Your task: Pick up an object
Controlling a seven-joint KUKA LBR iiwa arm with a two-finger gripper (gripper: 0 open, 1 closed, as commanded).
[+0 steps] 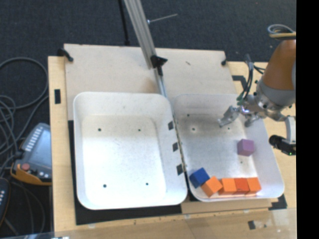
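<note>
Blocks are lying in the right bin (279, 176), none yet in my grasp: a purple cube (245, 147) is sitting alone right of frame centre, and along the bin's lower wall a blue block (199, 176) is touching a row of orange blocks (233, 185). I judge the approach step to be in hand. My claw (229, 117) is hanging over the upper part of the right bin, up and left of the purple cube and well apart from the lower row. I am carrying nothing; whether my claw is spread or pressed together I cannot tell. My arm (279, 78) is reaching in from the right edge, its wrist pointing toward frame left. The next move calls for centring over the purple cube, then descending.
</note>
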